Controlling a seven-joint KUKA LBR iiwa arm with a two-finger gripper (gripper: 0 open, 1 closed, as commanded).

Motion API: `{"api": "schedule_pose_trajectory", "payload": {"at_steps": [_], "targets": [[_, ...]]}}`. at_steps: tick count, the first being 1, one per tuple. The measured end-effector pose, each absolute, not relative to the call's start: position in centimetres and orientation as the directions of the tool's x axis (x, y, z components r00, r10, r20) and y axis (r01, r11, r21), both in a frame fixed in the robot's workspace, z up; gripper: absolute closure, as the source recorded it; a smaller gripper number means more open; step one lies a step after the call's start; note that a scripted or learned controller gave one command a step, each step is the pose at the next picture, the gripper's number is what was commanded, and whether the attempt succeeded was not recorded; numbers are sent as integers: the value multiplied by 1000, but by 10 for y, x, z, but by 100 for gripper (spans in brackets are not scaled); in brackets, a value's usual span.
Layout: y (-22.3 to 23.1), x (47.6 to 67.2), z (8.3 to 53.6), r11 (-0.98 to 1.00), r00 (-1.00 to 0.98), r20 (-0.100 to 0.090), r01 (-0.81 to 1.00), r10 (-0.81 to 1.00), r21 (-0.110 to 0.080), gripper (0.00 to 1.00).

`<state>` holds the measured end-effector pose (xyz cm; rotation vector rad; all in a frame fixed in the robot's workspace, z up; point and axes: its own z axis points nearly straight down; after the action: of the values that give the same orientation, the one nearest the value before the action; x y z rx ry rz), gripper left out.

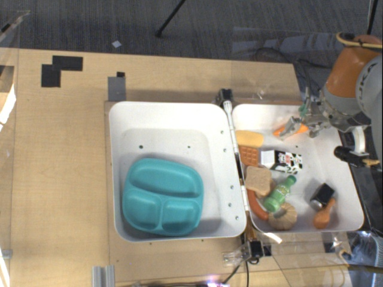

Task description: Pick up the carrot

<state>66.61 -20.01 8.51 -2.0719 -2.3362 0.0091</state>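
Carrot, small orange tapered piece [286, 128], lies in right white bin [341, 178], upper area | 2-finger gripper [302, 123] astride it, apparently clenched on its right end | I'd confirm the grip, then lift straight, slowly.

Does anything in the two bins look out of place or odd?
Nothing is spilled or broken. The green bottle lies on its side across a pile of food in the right bin. The teal tray sits flat in the left bin.
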Motion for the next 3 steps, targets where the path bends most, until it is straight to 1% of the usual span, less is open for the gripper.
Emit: {"api": "schedule_pose_trajectory", "payload": {"at_steps": [1, 2, 3], "targets": [[-202, 668, 93, 95, -95, 7, 995, 995, -12, 0], [-202, 668, 88, 166, -166, 10, 986, 986, -18, 0], [-203, 647, 86, 214, -214, -3, 977, 977, 5, 0]]}}
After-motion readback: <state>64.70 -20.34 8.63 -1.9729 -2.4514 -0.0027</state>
